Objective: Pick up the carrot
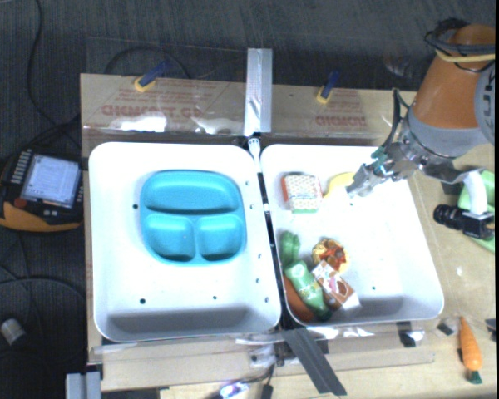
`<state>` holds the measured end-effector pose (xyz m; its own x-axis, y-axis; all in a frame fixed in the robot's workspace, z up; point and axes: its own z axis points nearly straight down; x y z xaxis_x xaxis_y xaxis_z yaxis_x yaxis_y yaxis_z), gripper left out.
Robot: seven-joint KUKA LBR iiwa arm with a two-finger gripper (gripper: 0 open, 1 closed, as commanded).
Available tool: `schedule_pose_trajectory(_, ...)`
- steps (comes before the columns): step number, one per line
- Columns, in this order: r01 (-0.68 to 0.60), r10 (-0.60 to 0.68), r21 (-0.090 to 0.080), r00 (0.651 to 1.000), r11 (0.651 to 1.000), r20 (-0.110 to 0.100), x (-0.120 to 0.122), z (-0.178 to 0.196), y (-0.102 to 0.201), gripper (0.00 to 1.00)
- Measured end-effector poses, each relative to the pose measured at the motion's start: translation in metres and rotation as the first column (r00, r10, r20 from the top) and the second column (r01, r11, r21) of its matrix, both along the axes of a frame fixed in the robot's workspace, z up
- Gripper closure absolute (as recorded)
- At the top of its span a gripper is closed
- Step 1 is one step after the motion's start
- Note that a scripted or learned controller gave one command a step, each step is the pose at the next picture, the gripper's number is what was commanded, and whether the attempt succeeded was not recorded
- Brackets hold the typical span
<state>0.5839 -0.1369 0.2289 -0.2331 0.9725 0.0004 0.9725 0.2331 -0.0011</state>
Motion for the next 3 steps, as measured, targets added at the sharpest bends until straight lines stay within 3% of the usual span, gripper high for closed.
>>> schedule_pose_trajectory(1,0.0,0.0,0.0,1.0,1.0,0.0,0.0,0.0,0.0,0.0)
schedule_pose_trajectory(2,-0.181,0.181,0.0,0.984,0.984,-0.001,-0.044,-0.056,0.009,0.0)
schedule_pose_trajectory(3,-0.257,0.257,0.001,0.967,0.967,0.001,-0.064,0.002,-0.02,0.0)
